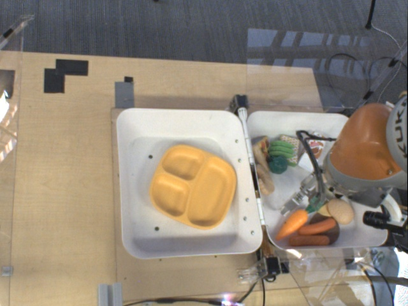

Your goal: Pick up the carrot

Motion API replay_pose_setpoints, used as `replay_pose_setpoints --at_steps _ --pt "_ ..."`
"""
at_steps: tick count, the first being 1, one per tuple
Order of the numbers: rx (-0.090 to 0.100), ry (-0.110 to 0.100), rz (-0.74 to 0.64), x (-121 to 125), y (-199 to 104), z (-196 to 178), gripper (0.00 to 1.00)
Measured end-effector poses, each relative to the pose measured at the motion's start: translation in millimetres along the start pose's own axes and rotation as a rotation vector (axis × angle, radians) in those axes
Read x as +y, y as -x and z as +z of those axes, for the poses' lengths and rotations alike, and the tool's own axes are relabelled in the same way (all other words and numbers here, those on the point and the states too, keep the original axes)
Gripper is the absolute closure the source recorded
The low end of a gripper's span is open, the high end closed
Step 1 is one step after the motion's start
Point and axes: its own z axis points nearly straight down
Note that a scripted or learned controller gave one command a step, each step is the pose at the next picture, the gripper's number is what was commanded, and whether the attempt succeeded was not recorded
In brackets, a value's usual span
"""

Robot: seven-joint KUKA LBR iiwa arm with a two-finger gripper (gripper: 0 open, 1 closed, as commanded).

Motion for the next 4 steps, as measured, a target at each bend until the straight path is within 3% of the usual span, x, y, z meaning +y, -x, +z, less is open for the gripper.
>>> replay_pose_setpoints --at_steps 1,2,3,4 --pt "0.010 -0.014 -0.190 -3 -9 23 0.00" --pt "0.005 -0.008 -0.190 1 -7 10 1.00" --pt "0.014 -0.019 0.051 35 -47 -74 1.00" --pt "0.015 -0.021 0.052 34 -47 -73 0.00"
